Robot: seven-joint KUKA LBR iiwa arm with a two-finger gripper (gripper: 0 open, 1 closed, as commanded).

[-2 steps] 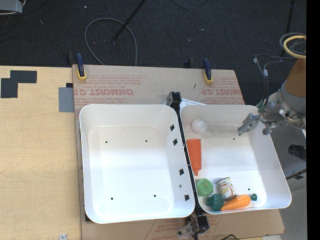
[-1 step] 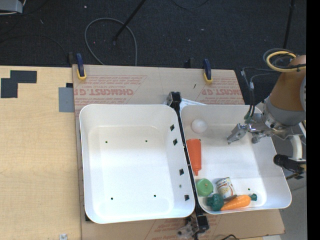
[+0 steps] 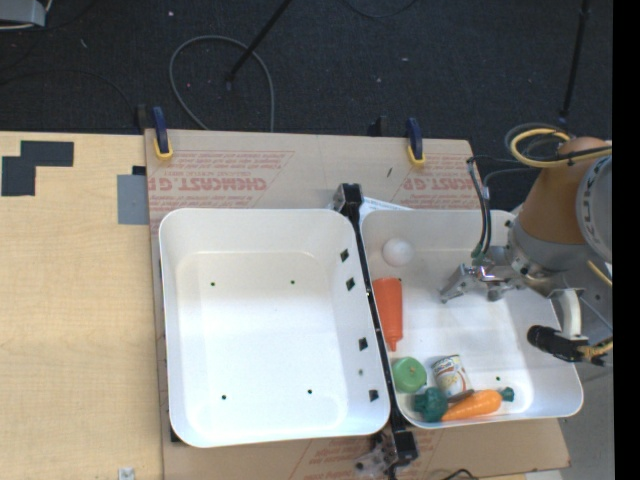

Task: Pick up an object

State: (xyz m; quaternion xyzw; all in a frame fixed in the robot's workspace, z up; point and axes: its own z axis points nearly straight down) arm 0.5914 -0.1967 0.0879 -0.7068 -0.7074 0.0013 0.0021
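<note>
**A:** Where was the arm [image 3: 560, 208] at that moment?

**B:** It reached in from the right, over the right bin [image 3: 545, 393]. The gripper [image 3: 476, 280] hung above the bin's far-middle part, with bare white floor beneath it.

**A:** And the fingers?

**B:** They were spread apart, and nothing sat between them.

**A:** What lay in that bin?

**B:** A white ball [image 3: 398, 251] sat at the far left corner, left of the gripper and apart from it. An orange block [image 3: 388, 311] lay along the left wall. At the near end were a green round piece [image 3: 408, 373], a small can [image 3: 451, 375], a dark green lump [image 3: 431, 404] and a toy carrot [image 3: 477, 403], crowded close together and well apart from the gripper.

**A:** The other bin?

**B:** The left bin [image 3: 175, 318] stood beside it on the bench [image 3: 70, 318], their walls touching.
</note>
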